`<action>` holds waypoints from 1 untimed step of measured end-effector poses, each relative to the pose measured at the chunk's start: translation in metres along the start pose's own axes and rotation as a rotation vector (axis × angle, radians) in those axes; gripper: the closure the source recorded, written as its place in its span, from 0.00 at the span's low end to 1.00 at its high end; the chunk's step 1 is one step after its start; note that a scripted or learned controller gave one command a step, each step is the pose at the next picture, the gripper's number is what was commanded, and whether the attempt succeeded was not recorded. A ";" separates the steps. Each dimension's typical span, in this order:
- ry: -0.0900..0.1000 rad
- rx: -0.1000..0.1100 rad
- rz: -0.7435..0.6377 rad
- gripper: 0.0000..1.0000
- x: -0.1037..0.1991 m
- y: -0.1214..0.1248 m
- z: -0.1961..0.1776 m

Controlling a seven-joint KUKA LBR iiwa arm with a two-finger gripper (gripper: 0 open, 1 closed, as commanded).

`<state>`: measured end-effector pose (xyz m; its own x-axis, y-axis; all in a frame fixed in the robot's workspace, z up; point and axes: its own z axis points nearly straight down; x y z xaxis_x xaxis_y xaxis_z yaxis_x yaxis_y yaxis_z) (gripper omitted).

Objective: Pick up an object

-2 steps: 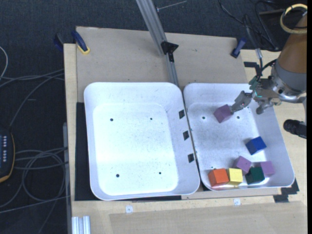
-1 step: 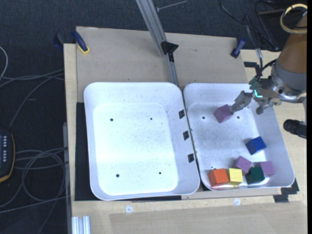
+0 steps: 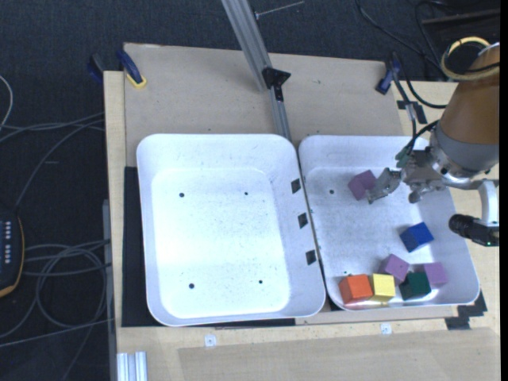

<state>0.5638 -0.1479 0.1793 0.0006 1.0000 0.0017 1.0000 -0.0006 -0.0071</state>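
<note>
In the right bin (image 3: 333, 236) a purple block (image 3: 362, 184) lies near the back left. My gripper (image 3: 399, 190) hangs just right of it, open, with nothing between its fingers; the left finger (image 3: 384, 186) is close beside the block. A blue block (image 3: 416, 236) sits further forward. Along the front wall lie an orange block (image 3: 356, 287), a yellow block (image 3: 383, 286), a dark green block (image 3: 413, 286) and two more purple blocks (image 3: 395, 265) (image 3: 434, 273).
The left bin (image 3: 159, 213) stands beside the right one, with small black clips (image 3: 302, 220) on the shared wall. A slanted metal post (image 3: 254, 46) rises from behind the bins. Blue clamps (image 3: 131, 68) (image 3: 388, 75) hold the board's back corners.
</note>
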 end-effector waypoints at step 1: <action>0.000 0.000 0.000 0.00 -0.009 0.002 0.051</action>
<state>0.5659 -0.1572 0.1282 0.0006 1.0000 0.0018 1.0000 -0.0006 -0.0067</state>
